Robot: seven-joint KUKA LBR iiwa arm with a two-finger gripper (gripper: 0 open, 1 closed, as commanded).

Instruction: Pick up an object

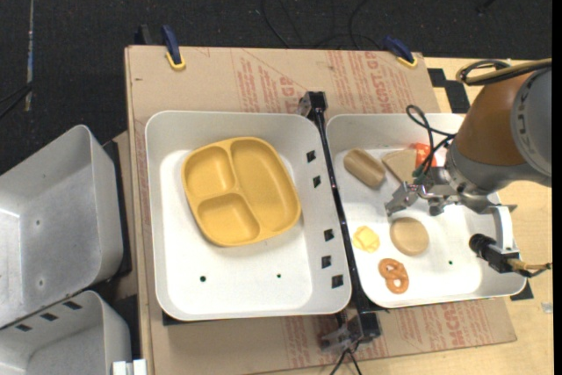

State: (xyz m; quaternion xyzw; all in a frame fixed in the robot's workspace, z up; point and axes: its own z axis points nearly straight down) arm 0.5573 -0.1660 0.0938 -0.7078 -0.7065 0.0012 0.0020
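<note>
The right bin (457,277) holds several food toys. A tan bread roll (363,168) lies at its upper left, beside a flat tan piece (399,162) and a small orange item (423,155). A round tan cookie (409,235) sits mid-bin, with a small yellow piece (366,237) to its left and an orange pretzel (394,275) below. My gripper (414,202) hangs just above the cookie's upper edge, open, with nothing between its fingers.
The left bin (176,277) carries a yellow divided plate (240,189). A black divider (332,206) runs between the bins. The grey and orange arm (496,136) covers the right bin's upper right part. Grey tubs (53,206) stand at far left.
</note>
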